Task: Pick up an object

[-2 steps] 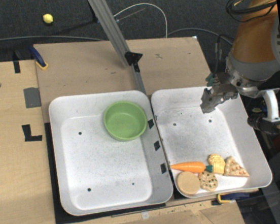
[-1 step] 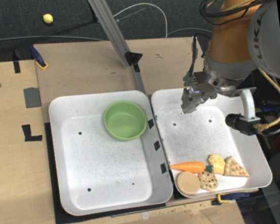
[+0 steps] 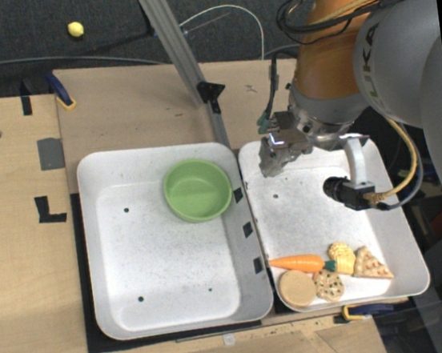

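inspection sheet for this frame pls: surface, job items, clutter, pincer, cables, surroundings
Surface: two white bins, left bin and right bin, on a wooden bench.
Job's things: green bowl in left bin; carrot, cookie, tan disc, pizza slice, yellow piece clustered at right bin's near edge.
Clutter: black tape marks on bench.
Pincer: pincer over right bin's far left corner, nothing seen in it.
Cables: yellow cable along arm; white wire behind.
Surroundings: yellow ball on dark floor.

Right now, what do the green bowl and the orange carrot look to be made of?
The round green bowl in the left white bin looks like moulded plastic: uniform colour, matte with a soft sheen. The orange carrot with a green tip looks like toy plastic, smooth and evenly coloured, though rubber is possible.
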You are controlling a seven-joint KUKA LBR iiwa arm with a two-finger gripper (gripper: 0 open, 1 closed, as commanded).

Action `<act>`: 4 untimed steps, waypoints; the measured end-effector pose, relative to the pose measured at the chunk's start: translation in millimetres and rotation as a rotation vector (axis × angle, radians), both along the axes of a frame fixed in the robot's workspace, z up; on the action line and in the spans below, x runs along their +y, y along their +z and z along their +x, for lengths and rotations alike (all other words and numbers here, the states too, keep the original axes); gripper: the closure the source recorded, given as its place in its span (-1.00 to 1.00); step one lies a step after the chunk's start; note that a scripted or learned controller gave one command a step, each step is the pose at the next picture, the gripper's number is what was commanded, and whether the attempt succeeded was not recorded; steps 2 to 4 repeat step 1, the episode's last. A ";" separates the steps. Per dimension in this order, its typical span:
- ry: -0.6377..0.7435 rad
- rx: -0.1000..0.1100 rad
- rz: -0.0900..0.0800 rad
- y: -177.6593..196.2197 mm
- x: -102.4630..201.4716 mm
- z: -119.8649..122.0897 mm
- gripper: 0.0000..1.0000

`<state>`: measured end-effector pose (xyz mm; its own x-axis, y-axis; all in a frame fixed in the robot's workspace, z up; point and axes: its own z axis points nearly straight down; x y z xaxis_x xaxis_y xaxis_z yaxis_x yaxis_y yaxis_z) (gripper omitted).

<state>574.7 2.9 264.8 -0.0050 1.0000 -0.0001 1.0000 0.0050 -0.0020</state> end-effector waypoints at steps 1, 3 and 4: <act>0.002 -0.001 0.001 -5.9 58.6 18.3 1.00; 0.002 -0.001 0.001 -5.9 58.6 18.3 1.00; 0.002 -0.001 0.001 -5.9 58.6 18.3 1.00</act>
